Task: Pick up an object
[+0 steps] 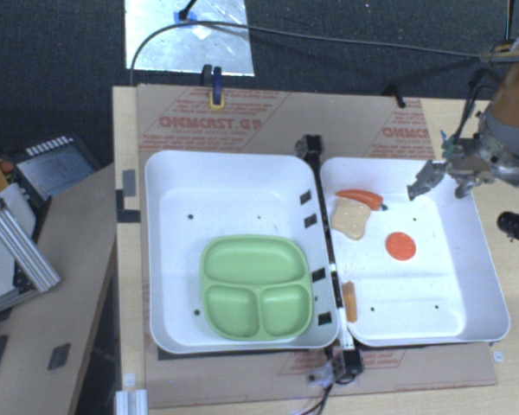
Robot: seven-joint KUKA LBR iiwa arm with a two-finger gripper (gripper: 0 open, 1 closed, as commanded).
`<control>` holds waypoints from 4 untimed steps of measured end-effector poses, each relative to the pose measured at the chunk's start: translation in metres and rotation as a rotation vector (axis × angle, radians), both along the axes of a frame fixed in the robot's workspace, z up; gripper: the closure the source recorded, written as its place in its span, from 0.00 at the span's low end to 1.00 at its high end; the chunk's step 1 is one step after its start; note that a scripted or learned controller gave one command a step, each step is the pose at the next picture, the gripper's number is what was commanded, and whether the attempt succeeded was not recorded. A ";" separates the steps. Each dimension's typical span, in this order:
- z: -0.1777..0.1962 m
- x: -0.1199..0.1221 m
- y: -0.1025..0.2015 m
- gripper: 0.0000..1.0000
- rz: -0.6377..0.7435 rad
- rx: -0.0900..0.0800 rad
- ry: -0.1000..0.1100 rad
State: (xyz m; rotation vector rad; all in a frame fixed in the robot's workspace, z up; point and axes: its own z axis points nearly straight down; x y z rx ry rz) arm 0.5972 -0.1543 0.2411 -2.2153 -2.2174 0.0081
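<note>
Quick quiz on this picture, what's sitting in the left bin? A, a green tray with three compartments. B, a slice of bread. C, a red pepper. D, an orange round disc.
A: the green divided tray lies in the left bin, toward its near edge, while the orange disc, the bread slice and the red pepper-like piece all lie in the right bin.

Cardboard-topped bench (268, 111) bears two white bins (169, 180) side by side

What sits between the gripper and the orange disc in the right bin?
Nothing: the camera view shows bare white bin floor between the gripper and the orange disc. The red chili lies off to the left.
</note>
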 end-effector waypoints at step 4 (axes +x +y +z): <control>-0.159 -0.009 0.005 0.00 0.001 -0.001 -0.006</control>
